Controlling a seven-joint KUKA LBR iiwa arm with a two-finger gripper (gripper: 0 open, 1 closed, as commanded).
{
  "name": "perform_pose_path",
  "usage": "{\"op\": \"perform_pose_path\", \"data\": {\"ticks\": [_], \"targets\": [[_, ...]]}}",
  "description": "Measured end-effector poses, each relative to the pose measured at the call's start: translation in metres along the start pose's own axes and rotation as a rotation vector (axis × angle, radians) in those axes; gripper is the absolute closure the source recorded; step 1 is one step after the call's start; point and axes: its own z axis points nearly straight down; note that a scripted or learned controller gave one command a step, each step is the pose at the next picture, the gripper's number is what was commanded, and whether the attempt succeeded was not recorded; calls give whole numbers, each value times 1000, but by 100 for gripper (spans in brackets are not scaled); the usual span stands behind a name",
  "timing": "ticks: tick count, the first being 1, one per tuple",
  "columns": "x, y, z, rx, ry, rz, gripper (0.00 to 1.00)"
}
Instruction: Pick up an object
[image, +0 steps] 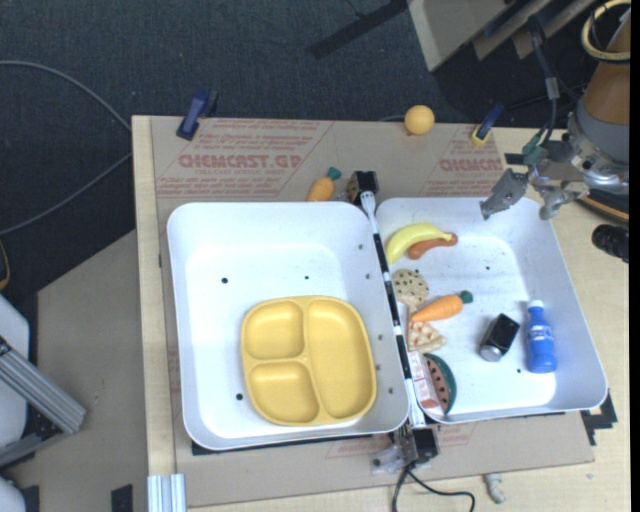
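Observation:
The right bin (560, 300) holds a yellow banana (414, 238), a small sausage (434, 243), a cookie (408, 285), a carrot (438, 307), a waffle piece (424, 337), a watermelon slice (436, 383), a black can (497, 336) and a blue bottle (539, 337). My gripper (527, 195) hangs over the bin's far right corner, above the bin and apart from all the objects. Its two fingers are spread, with nothing between them.
The left bin (200, 290) carries a yellow divided plate (306, 358). Behind the bins on the board lie a small orange toy (323, 187), a black piece (364, 184), an orange ball (419, 119) and two blue clips (195, 113).

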Motion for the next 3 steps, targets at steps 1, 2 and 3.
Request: {"op": "perform_pose_path", "data": {"ticks": [1, 2, 3], "targets": [[19, -28, 95, 1, 0, 1, 0], [43, -44, 169, -3, -1, 1, 0], [44, -43, 158, -8, 1, 1, 100]]}}
